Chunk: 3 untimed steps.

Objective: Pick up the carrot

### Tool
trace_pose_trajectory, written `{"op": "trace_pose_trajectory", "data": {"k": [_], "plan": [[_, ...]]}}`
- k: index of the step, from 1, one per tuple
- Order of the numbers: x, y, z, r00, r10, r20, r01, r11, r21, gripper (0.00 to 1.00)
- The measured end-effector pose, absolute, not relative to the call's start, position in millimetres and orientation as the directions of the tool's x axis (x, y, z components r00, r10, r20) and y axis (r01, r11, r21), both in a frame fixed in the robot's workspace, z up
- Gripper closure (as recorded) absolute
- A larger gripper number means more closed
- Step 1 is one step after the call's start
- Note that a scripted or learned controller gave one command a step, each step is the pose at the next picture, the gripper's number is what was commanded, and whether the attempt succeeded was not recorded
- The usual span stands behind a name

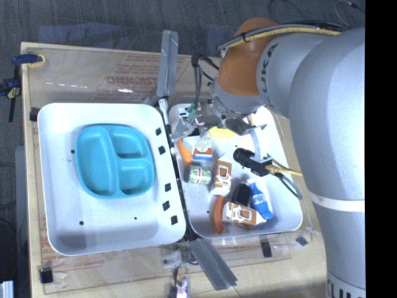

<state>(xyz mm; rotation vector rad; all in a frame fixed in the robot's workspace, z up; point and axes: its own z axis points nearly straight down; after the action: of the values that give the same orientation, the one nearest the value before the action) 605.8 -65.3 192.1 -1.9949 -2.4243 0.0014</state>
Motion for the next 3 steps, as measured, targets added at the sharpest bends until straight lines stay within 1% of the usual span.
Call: {"op": "trace_pose_trajectory", "data": {"k": [1,2,3], "plan": [[567.9,-97,137,-0.171,0.985,-0.007,0.985,0.171,0.006,1.0],[508.2,11,191,0.127,0.992,0.0,0.992,-0.127,-0.004,1.0],[516.4,78,206,0.038,0.999,0.0,0.999,-0.038,-0.005,1.0]]}}
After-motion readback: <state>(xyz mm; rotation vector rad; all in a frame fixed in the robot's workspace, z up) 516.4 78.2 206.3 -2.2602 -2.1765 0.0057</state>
